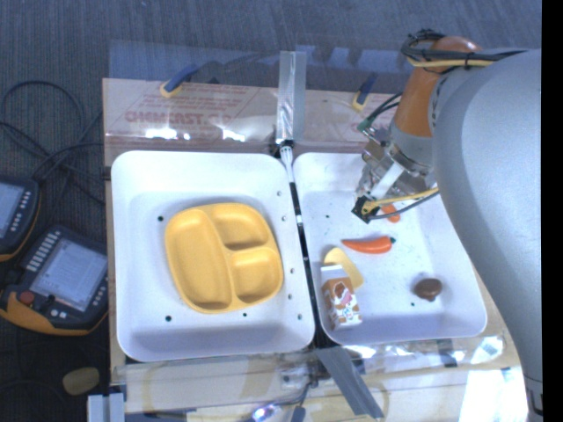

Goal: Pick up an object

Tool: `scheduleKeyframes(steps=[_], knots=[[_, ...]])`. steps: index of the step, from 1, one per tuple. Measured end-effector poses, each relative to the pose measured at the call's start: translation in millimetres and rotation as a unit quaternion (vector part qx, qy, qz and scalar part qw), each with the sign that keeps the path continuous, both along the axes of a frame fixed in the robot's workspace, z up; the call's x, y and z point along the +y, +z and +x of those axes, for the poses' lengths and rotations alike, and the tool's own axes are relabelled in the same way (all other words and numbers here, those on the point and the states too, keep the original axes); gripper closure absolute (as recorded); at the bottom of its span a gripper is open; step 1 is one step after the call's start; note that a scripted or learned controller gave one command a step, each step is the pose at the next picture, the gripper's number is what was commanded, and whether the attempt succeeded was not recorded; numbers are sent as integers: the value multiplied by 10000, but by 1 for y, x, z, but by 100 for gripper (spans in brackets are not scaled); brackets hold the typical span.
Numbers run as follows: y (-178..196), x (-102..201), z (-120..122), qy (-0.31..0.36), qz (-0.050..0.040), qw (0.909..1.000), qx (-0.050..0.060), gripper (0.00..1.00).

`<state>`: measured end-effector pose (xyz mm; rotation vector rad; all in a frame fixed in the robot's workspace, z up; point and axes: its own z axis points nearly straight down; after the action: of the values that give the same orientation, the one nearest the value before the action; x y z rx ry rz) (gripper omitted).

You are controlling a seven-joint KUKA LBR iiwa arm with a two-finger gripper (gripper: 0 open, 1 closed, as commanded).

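The grey gripper [384,190] is seen low over the back of the shallow white right-hand bin [396,332]; whether it is released or clenched cannot be told from this slant. The slim orange toy vegetable [367,244], perhaps a chilli or carrot, lies just beside it on the bin floor, untouched; it is judged the nearest target. It should be straddled across its narrow width and descended upon squarely; the pale yellow wedge [345,266] and small printed carton [341,304] nearby are best left undisturbed.
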<state>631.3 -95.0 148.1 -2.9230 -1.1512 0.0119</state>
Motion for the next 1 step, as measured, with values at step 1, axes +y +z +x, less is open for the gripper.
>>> scheduleKeyframes(steps=[1], knots=[[-11, -55, -47, 496, 9, 9988, -1, 100]])
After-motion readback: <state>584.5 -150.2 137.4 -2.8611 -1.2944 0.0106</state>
